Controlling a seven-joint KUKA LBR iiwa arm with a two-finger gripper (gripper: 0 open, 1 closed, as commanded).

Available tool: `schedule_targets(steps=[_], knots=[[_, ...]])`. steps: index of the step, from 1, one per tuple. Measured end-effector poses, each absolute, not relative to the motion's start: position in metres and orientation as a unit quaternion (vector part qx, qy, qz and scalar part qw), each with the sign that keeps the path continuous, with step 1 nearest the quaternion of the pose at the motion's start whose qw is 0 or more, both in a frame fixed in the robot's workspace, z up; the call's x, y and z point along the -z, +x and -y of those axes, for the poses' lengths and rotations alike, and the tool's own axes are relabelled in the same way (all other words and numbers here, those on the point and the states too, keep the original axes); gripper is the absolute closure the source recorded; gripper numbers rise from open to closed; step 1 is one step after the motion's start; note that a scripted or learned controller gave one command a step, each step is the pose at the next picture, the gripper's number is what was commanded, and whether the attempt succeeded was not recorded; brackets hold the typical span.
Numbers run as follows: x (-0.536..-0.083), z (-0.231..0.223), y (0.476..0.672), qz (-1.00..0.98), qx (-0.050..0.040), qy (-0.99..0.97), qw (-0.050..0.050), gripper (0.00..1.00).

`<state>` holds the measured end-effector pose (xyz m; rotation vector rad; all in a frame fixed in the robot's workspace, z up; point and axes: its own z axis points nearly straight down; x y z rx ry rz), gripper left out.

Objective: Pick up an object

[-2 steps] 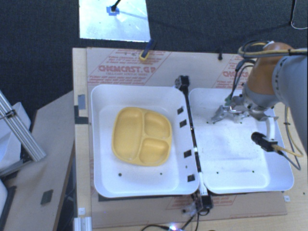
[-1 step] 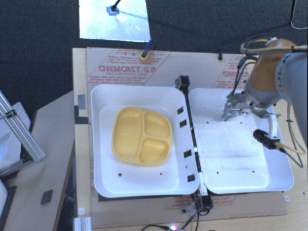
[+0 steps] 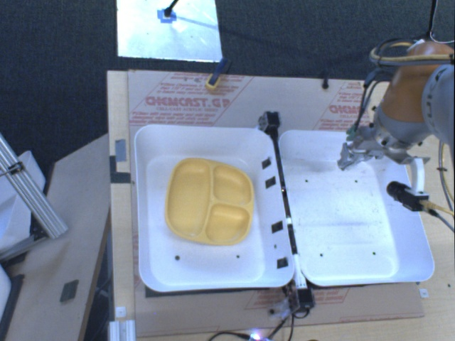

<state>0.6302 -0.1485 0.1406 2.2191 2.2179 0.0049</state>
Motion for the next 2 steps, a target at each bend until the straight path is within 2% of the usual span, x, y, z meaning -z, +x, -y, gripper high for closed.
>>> schedule_targets(steps=[1, 2], knots=[[-0.196, 0.140, 0.638, -0.709, -0.0021, 0.705, 0.003, 1.00], [-0.226, 0.139, 0.639, -0.709, -0.0012, 0.705, 0.002, 1.00]])
